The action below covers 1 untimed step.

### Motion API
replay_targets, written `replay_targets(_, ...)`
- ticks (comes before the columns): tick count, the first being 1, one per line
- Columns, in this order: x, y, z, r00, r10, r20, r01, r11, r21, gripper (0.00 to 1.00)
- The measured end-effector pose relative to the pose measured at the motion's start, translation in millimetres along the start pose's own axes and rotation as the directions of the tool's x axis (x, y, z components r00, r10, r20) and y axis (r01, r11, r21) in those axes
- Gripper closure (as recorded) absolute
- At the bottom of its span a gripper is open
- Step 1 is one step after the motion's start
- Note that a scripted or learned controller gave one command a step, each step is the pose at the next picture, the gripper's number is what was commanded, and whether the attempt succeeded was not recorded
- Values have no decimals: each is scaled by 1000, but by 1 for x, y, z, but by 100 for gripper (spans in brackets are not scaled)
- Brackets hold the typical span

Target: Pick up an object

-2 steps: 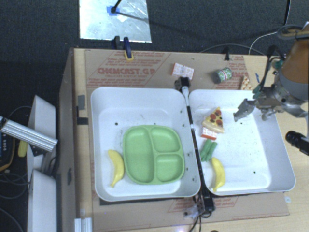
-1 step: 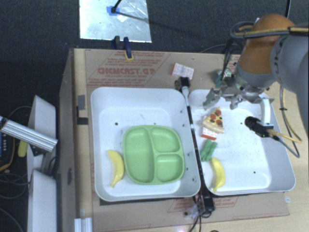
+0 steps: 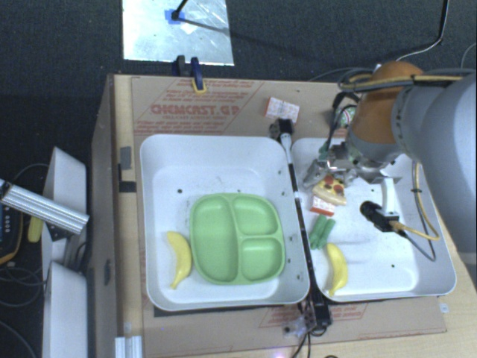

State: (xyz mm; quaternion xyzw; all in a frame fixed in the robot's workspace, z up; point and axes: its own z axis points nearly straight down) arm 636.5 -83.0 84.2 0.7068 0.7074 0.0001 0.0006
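Note:
My gripper (image 3: 329,173) hangs low over the far left part of the right bin (image 3: 425,274), reaching in from the right under the orange-banded wrist. Right below it, at its tip, lies a toy pizza slice (image 3: 329,193), pale with red spots; whether the gripper touches it is not clear. A green bean pod (image 3: 322,230) lies just in front of the slice. Near the right bin's front left corner rests a yellow banana (image 3: 337,268).
The left bin (image 3: 223,151) holds a green divided plate (image 3: 237,239) and a second yellow banana (image 3: 179,258) at the plate's left. The ridge between the two bins (image 3: 297,200) runs close to the gripper's left. The arm's grey body covers the right bin's far right.

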Motion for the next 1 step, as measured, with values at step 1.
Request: replay_targets(1,0,1,-11,1000,-1,0,1,1000,-3,100)
